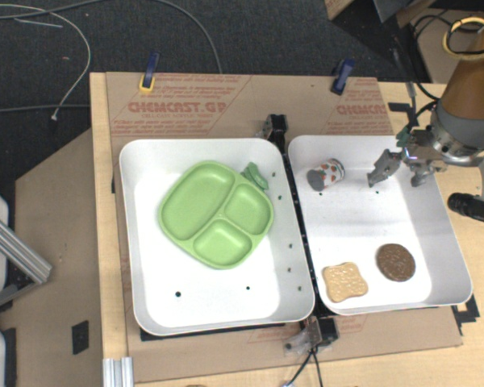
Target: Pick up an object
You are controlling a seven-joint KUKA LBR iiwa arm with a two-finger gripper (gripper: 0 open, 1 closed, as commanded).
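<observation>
The grey two-finger gripper (401,168) hangs over the far right part of the right-hand shallow white bin (436,240), its dark fingers (382,170) spread apart with nothing between them; above it the arm's orange band (470,91) shows at the view's right edge. Just to the gripper's left, apart from its fingertips, lies a small grey and white toy with red marks (326,175), resting on the bin floor near the far left corner. Well away, toward the near edge of the same bin, a round dark brown cookie-like disc (396,262) lies beside a tan square cracker-shaped piece (344,281), the two close but not touching. The left-hand shallow white bin (145,289) holds a light green plastic divided plate with three compartments (216,214), tilted in plan, with a small darker green object (256,176) touching its far right rim. Both bins sit on a brown cardboard sheet (218,95) printed with red lettering, held by two blue clamps (151,69) at the far edge. Beyond lies dark carpet (105,14) with thin grey cables (73,31) running across it
</observation>
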